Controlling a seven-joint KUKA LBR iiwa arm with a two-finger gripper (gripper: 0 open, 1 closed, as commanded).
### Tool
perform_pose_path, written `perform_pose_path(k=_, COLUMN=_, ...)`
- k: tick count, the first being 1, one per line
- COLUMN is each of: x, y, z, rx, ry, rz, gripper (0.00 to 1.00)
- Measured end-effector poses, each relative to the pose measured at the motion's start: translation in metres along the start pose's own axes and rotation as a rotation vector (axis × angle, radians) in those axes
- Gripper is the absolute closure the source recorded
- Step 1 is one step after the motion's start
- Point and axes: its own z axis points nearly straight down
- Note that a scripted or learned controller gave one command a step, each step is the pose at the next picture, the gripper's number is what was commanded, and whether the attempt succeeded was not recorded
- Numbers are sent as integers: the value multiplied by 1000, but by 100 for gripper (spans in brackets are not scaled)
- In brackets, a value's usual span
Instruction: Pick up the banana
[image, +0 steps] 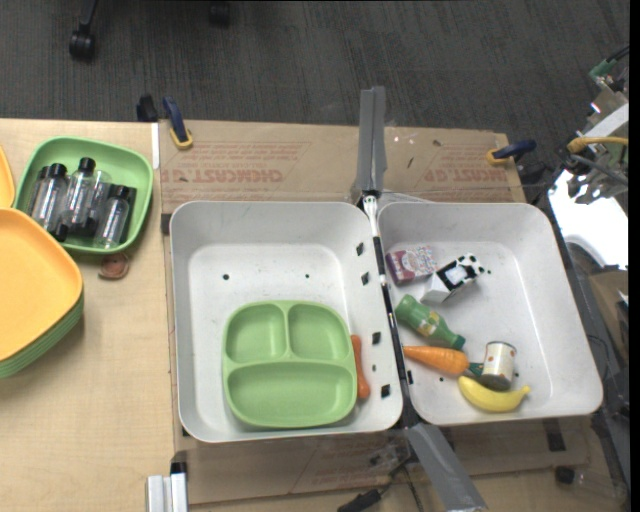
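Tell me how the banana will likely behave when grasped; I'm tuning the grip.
The banana looks like smooth moulded plastic, so probably stiff, light and a bit slippery. Its curved body lies flat, so it may pivot or slide if pushed. It sits close against the small can and the right bin's front wall, which may crowd the grasp.

You're looking at dark grey carpet (300, 50) running across twelve o'clock, a chair caster (83, 42) sitting at eleven, and a wooden bench (90, 420) with cardboard sheeting (300, 165) stretching beneath, evenly lit.
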Motion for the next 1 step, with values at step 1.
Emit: perform_pose_path(k=1, x=-79, y=-5, z=174, rx=2, ry=1, rz=-349, gripper=100)
